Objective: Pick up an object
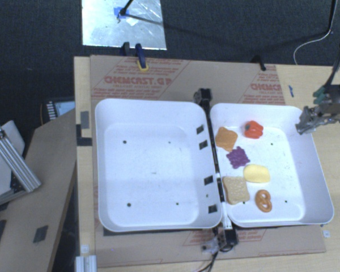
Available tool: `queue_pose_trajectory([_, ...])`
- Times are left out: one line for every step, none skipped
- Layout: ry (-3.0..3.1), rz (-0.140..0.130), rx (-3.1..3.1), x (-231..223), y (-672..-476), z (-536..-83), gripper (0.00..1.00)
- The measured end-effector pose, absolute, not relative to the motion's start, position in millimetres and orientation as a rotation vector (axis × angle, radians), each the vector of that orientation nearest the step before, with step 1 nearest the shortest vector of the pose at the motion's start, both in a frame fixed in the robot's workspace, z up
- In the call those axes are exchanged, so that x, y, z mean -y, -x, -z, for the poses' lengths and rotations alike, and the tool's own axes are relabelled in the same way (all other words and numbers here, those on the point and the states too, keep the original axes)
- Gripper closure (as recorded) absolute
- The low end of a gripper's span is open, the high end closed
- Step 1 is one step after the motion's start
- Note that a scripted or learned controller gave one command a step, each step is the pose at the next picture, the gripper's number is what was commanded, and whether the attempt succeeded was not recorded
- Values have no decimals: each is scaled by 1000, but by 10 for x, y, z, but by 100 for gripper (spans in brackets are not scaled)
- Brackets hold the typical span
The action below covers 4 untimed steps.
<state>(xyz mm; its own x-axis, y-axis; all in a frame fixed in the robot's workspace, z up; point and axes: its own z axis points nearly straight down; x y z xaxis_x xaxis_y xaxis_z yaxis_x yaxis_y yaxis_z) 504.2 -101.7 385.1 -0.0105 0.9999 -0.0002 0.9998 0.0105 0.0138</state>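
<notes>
The right bin (306, 169) holds several toy foods: a red pepper (253, 129), an orange cracker (226, 138), a purple grape bunch (237, 157), a yellow lemon (256, 173), a tan bread slice (236, 189) and a brown pretzel (263, 200). My gripper (307, 122) hangs over the bin's far right rim, to the right of the pepper and apart from every piece. Nothing shows between its fingers.
The left bin (153, 163) lies beside the right one, with black clips along the shared divider (212, 157). Both rest on a cardboard sheet (181, 75). A shiny foil square (123, 15) lies beyond the bench, and an aluminium frame (8, 157) stands at the left.
</notes>
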Motion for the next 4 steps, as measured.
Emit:
queue_pose_trajectory([-2205,-11,-2231,368,-4871,-4255,100])
queue_pose_trajectory([-2202,-21,-2226,-182,-5122,-5422,100])
queue_pose_trajectory([-2201,-6,-2244,-1576,-4842,-5349,100])
queue_pose_trajectory([-2215,-4,-2225,-1821,-5704,-5334,100])
